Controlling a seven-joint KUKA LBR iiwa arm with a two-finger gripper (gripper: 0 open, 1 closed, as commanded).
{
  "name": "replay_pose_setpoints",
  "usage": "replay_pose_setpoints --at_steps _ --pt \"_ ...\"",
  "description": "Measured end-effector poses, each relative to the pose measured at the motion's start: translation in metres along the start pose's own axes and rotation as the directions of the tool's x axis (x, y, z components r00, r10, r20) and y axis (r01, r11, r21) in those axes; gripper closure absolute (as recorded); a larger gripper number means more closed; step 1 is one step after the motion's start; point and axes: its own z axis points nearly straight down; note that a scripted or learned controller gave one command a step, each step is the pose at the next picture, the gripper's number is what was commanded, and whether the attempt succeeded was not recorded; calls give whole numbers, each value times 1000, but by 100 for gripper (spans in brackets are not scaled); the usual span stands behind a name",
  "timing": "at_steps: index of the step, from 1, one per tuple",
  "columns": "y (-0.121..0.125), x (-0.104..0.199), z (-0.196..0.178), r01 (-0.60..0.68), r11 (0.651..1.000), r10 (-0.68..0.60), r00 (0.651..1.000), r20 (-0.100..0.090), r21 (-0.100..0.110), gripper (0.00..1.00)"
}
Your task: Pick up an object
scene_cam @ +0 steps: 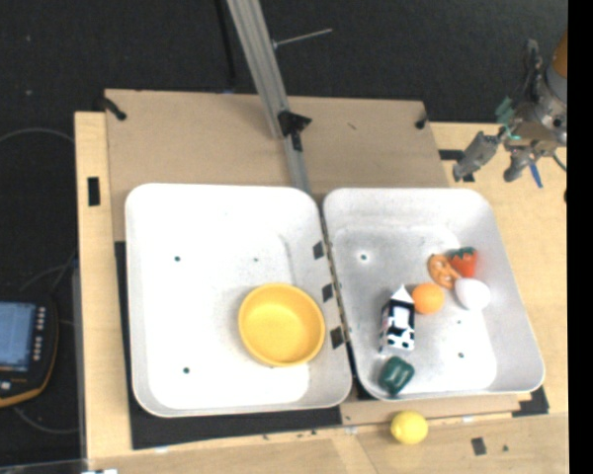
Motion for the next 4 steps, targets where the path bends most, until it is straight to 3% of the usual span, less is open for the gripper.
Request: replay_pose_setpoints --at_steps 1,3,4 --pt "0 -1 0 0 1000 0 1000 1 1 0" --pt "-5 3 93 -3 1000 3 1000 0 4 0" --pt "-5 3 156 -3 1000 3 1000 -1 6 0"
